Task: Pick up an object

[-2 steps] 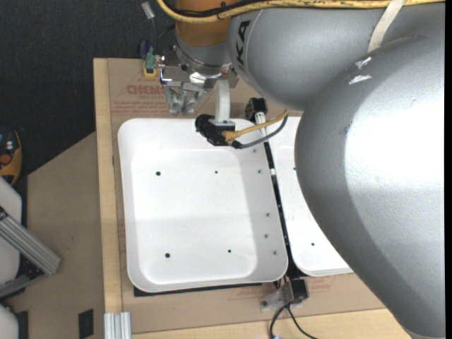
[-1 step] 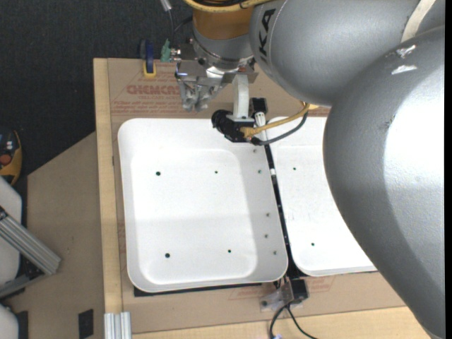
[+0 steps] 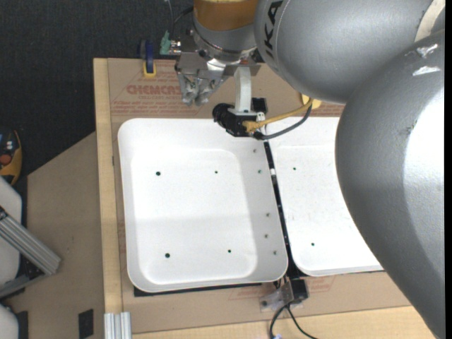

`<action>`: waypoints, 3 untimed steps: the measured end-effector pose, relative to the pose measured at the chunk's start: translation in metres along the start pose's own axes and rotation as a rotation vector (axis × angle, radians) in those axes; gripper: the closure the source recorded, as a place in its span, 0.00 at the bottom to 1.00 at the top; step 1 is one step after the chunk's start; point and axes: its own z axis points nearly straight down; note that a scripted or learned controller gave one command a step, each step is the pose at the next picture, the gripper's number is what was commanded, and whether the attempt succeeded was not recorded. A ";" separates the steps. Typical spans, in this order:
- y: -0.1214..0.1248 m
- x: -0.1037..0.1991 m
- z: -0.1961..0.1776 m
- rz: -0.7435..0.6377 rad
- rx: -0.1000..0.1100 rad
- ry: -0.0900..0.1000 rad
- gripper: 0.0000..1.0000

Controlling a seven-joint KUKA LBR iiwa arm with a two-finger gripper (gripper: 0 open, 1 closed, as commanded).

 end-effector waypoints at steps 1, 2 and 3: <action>-0.011 -0.025 -0.030 0.003 0.000 -0.001 1.00; 0.016 0.016 0.046 -0.002 0.013 -0.003 1.00; 0.017 0.000 0.028 0.002 0.003 -0.001 1.00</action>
